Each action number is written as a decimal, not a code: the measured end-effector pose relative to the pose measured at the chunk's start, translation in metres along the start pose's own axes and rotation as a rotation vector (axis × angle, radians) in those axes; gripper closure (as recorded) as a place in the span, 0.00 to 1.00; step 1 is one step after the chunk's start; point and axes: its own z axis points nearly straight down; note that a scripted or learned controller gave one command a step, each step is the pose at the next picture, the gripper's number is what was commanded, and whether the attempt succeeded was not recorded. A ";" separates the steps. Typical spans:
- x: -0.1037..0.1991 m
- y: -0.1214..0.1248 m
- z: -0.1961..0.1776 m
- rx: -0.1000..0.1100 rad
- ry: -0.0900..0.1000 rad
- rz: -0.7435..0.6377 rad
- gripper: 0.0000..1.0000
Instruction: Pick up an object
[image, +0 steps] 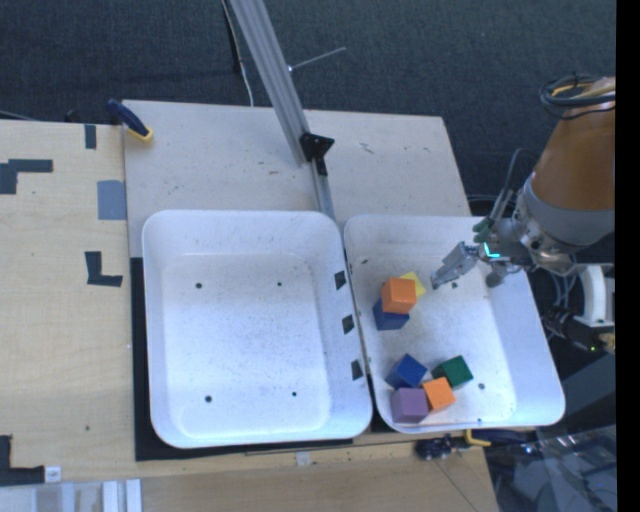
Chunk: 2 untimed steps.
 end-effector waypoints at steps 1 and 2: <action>0.000 0.001 -0.002 -0.004 -0.001 -0.001 0.00; -0.007 -0.003 0.044 0.000 -0.001 0.001 0.00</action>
